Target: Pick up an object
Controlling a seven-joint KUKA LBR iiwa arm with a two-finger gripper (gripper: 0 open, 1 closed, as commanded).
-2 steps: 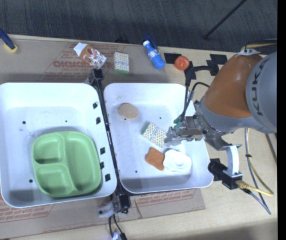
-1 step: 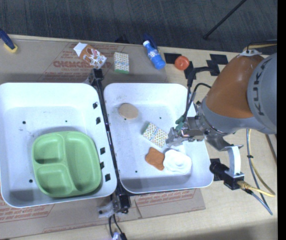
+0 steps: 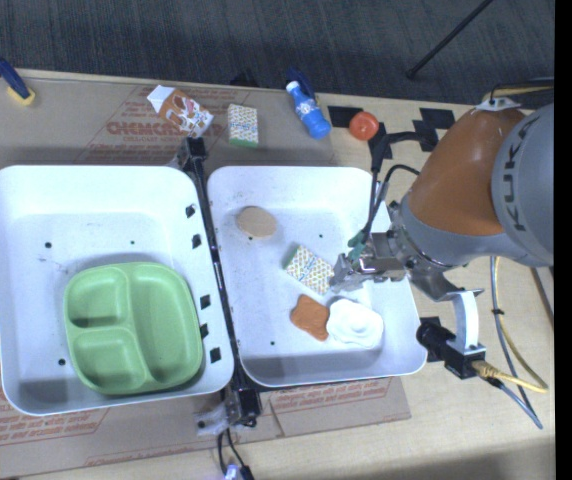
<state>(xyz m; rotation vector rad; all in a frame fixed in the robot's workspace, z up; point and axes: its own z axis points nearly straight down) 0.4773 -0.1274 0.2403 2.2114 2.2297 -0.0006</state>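
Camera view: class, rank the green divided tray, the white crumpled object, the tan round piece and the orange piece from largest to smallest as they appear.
1. green divided tray
2. white crumpled object
3. tan round piece and orange piece: too alike to rank.

the right bin's [image 3: 266, 368] right wall is being hidden by the arm [image 3: 466, 183]; the orange piece [image 3: 309, 317] is being partly covered by the white object [image 3: 355, 323].
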